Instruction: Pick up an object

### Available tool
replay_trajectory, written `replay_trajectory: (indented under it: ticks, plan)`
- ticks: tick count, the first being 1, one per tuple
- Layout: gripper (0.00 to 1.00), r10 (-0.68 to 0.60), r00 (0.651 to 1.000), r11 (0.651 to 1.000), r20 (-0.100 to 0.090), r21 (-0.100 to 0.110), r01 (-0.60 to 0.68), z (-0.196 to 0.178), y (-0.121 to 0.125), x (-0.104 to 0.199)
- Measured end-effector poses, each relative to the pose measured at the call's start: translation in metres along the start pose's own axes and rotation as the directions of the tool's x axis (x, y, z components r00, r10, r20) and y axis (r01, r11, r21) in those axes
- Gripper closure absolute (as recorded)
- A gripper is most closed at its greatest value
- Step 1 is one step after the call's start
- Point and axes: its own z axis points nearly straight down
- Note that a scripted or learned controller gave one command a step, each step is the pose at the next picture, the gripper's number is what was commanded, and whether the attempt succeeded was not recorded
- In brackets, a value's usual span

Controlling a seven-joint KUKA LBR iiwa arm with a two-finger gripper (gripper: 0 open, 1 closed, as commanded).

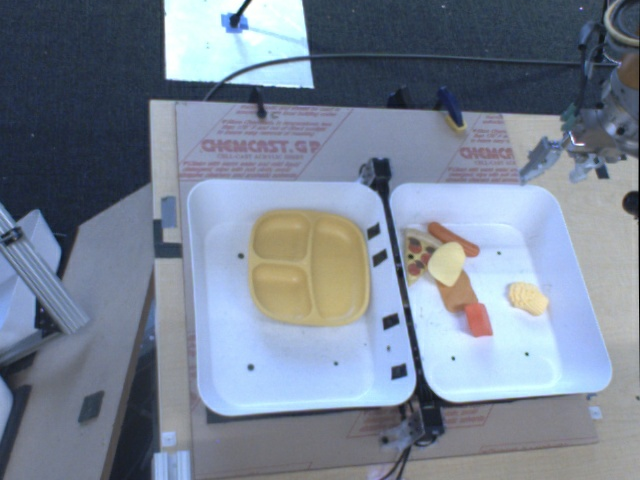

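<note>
A robot arm's gripper [560, 160] hangs above the bench beyond the far right corner of two white bins, its fingers spread apart with nothing between them. Nearest the camera in the right bin [520, 380] lies an orange-red block [479, 320], touching the end of a brown piece [458, 292]; a pale yellow lump [527, 298] sits alone to their right. Farther in, a yellow slice [446, 264] overlaps a pizza wedge [417, 255], with a sausage [453, 237] just behind. The left bin [225, 368] holds a yellow divided plate [307, 266]. Any of the small pieces could serve as the pick, but the cluster by the centre divider looks risky: fingers closing there may catch two pieces or nudge them against the wall. The lone lump has open floor all round it, the likeliest clean approach. The bin's rim lies between gripper and targets.
</note>
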Motion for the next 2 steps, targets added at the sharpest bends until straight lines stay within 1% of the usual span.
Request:
replay_trajectory:
  ticks: [1,2]
  plan:
    - [0.00,-0.003,1.000,1.000,-0.001,0.004,0.003,0.055,0.000,0.010]
    - [0.00,0.002,1.000,1.000,0.000,0.003,-0.002,0.098,-0.005,0.007]
